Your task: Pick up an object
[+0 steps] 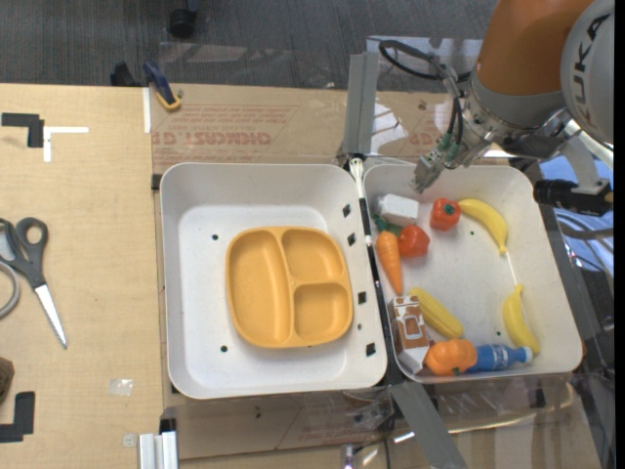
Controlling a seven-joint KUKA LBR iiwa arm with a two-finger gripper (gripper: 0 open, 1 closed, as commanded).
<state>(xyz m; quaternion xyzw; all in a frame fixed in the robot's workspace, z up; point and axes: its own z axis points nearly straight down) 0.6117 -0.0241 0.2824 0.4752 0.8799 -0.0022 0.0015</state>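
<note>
Here the jaws [431, 172] are seen hanging over the right bin [547, 291] at its 11 o'clock corner; whether they are apart or together cannot be told, and nothing is seen held. A white block [398, 206] lies just below them, at 7 o'clock. A red tomato [445, 214] and a yellow banana [488, 222] are found at 4 o'clock of the jaws, close together. A second red tomato [413, 241] is touched by a carrot [390, 261] along the bin's left wall. Toward 6 o'clock of the bin a small banana [437, 314], a brown packet [408, 322], an orange fruit [449, 357] and a blue bottle [498, 358] are crowded together; another banana [518, 320] is set by the right wall. A yellow divided plate [289, 286] is held in the left bin [195, 262]. Scissors [37, 274] lie on the worktop [78, 360] at 9 o'clock.
</note>
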